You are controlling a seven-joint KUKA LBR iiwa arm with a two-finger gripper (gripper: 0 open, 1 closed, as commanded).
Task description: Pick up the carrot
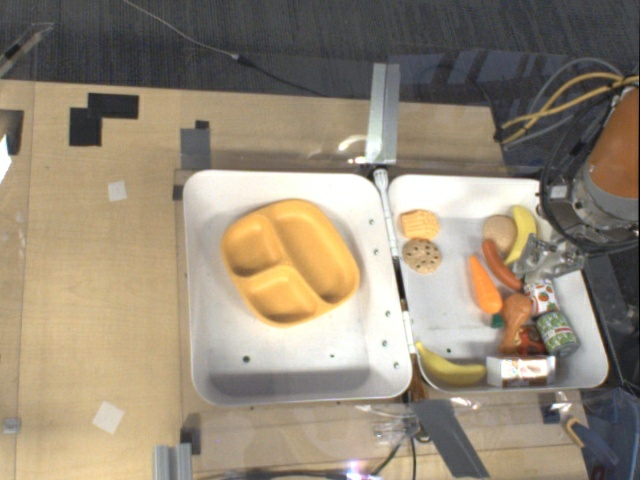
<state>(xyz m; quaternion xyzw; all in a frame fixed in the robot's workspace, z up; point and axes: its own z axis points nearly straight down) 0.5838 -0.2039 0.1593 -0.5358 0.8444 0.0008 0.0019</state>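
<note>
The fingers [548,258] hang over the right side of the right bin [450,200], but they blur into a small metallic cluster, and I cannot tell whether they are spread or closed; nothing is visibly held between them. Above them the grey arm [612,183] with its orange band enters from the right, trailing yellow cables.

The carrot [485,285] lies flat on the floor of the right bin, roughly in the middle, its length running from top to bottom with a small green end at the lower tip. Just to its right, nearly touching, lies a red sausage [500,266] at a slant. The fingers are near the carrot but off to its right, beyond the sausage.

A potato [498,232] and a yellow banana [524,232] sit at the upper right, close beside the fingers. A cracker [419,223] and a chocolate-chip cookie [422,256] lie near the bin's left wall. A second banana [450,368] rests along the lower edge, next to a white-labelled can [521,370] on its side, with a green can [556,332] further right.

The left bin [210,298] holds a yellow divided plate [290,261]. Both bins sit on the wooden tabletop [90,298].
</note>
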